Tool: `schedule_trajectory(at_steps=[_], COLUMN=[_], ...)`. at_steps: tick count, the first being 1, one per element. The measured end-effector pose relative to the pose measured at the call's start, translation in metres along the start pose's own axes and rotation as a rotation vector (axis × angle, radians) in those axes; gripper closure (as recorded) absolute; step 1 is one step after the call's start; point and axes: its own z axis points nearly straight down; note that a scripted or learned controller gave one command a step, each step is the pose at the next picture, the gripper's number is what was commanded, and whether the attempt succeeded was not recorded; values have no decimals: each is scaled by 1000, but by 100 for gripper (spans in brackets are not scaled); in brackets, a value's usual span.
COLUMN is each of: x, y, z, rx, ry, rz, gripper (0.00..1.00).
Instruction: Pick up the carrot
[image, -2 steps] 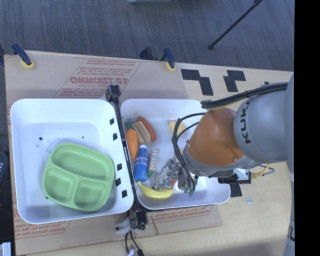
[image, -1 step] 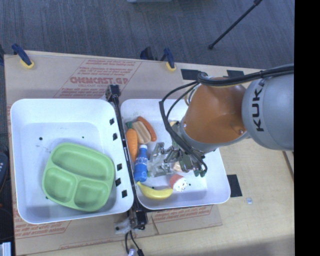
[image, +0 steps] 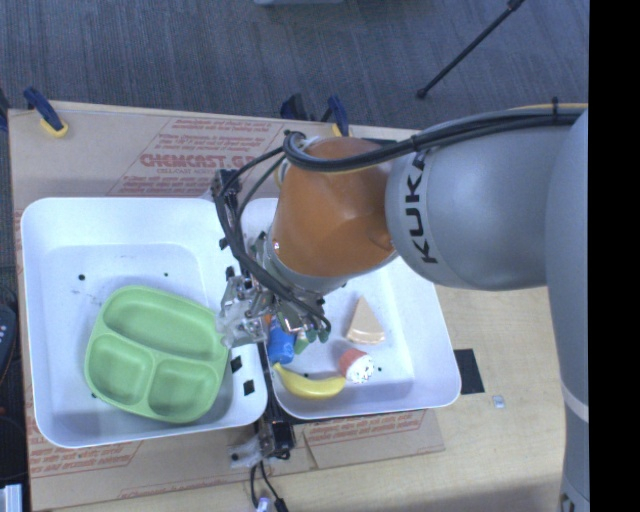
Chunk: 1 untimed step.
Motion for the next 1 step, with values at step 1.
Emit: schedule_trajectory(at_steps=[1], x=[9], y=[-59], z=[-124], rx=[3], ry=[-2], rz=[-21], gripper=[100])
